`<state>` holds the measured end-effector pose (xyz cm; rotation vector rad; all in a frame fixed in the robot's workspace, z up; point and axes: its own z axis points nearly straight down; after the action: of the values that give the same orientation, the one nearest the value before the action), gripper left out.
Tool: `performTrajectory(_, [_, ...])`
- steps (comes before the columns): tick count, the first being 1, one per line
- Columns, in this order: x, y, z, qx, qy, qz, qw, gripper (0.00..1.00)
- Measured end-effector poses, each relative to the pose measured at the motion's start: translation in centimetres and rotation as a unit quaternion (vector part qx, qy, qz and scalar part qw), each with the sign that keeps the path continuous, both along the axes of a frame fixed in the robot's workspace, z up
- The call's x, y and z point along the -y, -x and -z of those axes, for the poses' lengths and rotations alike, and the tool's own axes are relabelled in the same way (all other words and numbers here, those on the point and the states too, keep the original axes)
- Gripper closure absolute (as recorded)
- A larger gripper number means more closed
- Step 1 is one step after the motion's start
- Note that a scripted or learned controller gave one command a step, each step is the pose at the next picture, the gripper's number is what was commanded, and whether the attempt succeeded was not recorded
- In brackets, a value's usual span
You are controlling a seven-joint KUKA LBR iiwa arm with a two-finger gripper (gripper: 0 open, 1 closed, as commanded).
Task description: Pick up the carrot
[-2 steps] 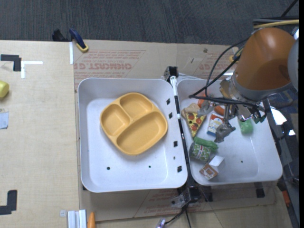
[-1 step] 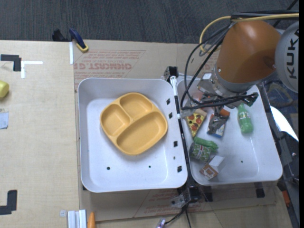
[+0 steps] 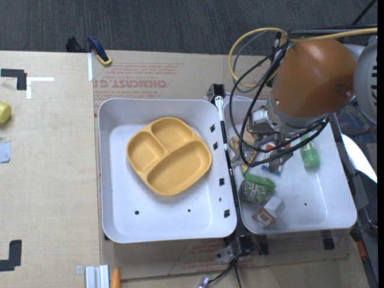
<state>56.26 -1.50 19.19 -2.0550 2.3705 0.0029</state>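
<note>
One hand does the work here, and it hangs low in the right bin, tucked under the arm's big orange wrist and a tangle of cables. From where I stand I cannot tell whether it is wide or narrow, nor whether anything is in it.

Just beside it, toward the bin's left wall, a thin sliver of orange peeks out from under the cables. I take that for the carrot, though most of it is hidden.

To do this well, I'd say the hand should straddle the carrot across its narrow width, close near the thick middle, and lift straight up so the wall is not struck.

Nearby things could get in the way: a green packet lies close below, a small box beyond it, a green bottle to the other side. The yellow plate in the left bin is well apart.
</note>
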Motion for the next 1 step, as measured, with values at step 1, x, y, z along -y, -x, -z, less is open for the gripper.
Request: performTrajectory(1, [-0.24, -0.87, -4.99, 0.002, -0.0004, -0.187, 0.9823, 0.00])
